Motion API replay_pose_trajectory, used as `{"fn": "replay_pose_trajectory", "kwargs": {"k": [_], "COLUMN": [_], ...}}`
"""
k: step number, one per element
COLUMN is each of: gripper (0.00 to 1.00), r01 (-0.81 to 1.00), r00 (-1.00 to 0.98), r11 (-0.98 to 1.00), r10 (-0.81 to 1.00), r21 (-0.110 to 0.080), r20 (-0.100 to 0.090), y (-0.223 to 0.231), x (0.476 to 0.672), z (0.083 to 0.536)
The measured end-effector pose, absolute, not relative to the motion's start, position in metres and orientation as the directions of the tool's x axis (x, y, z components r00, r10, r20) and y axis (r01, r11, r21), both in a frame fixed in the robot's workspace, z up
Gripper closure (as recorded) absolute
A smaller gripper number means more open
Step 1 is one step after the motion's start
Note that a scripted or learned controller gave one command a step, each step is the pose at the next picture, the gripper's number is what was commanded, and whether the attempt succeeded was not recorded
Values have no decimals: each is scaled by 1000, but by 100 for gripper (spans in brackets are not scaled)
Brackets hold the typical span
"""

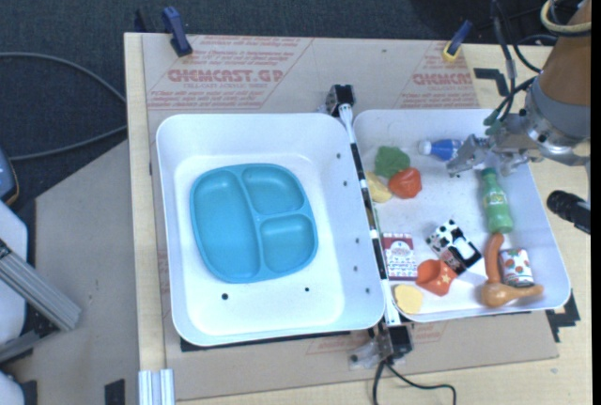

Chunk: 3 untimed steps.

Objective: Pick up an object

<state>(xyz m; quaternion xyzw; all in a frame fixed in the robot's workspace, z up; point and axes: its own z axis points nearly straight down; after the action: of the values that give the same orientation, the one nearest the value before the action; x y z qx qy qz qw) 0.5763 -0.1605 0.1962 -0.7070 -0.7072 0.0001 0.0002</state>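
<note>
Green bottle [495, 202] lies in right bin [554, 248], just near of the jaws [490, 156]; their opening cannot be told, nothing seen held. Judged light, stiff, smooth plastic, likely to roll; grip across the mid-body, not the cap

Arm: in from the right edge, orange band up top, grey wrist below | Wrist: angled down and leftward | End effector [481, 157]: low at the upper right, metal tip pointing left | Grip: too blurred to call
</note>
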Motion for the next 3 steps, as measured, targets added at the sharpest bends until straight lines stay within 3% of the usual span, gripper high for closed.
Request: {"fn": "replay_pose_trajectory", "kwargs": {"k": [1, 2, 3], "gripper": [0, 100, 100], "r01": [1000, 1000, 1000], "r00": [-1, -1, -2], "r11": [2, 1, 2], "r10": [1000, 1000, 1000], "r21": [19, 21, 3], "r20": [-10, -11, 0], "y": [-210, -210, -167], "x": [575, 575, 558], "z": [103, 113, 208]}}
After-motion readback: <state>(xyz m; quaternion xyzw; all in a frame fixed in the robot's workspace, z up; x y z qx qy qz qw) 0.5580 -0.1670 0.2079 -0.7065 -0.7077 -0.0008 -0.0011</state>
